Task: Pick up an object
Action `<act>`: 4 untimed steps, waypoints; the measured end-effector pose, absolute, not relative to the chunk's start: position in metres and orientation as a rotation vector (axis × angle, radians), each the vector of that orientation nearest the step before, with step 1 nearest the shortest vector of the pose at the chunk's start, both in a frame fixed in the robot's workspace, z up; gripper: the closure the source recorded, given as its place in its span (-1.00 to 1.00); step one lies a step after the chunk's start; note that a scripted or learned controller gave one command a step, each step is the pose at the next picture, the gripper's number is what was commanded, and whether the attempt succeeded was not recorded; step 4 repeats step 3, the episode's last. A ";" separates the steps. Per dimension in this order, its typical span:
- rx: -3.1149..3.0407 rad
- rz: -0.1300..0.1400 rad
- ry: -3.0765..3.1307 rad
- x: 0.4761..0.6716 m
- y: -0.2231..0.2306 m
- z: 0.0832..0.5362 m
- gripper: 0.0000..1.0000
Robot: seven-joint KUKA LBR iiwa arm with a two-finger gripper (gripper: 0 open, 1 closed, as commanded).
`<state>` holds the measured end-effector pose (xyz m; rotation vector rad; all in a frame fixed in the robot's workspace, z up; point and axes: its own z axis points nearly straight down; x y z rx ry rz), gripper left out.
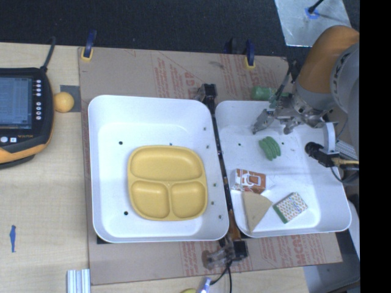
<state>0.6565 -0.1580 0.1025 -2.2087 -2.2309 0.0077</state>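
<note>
Both white bins (pixel 110 163) look like smooth plastic, slightly glossy. Yellow divided tray (pixel 167 182) — matt plastic, smooth. Green object (pixel 269 147) has a ribbed, bumpy surface, rubbery-looking. Bench top (pixel 43 224) is pale wood grain; brown sheet (pixel 153 72) under the bins — matt cardboard. Gripper (pixel 273 119) looks like bare metal.

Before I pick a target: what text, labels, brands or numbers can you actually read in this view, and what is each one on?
Nothing can be read in this view.
Cardboard sheet under the bins: faint red printing, too washed out to read.
Orange-and-white packet in the right bin: printing too small.
Green patterned packet: pattern, no readable words.
Handheld pendant: screen and buttons blurred.
</note>
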 end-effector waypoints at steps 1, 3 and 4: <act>-2.214 0.007 -2.226 0.624 -0.154 0.091 -1.00; -2.213 0.002 -2.228 0.621 -0.052 0.193 1.00; -2.213 0.002 -2.228 0.621 -0.052 0.193 1.00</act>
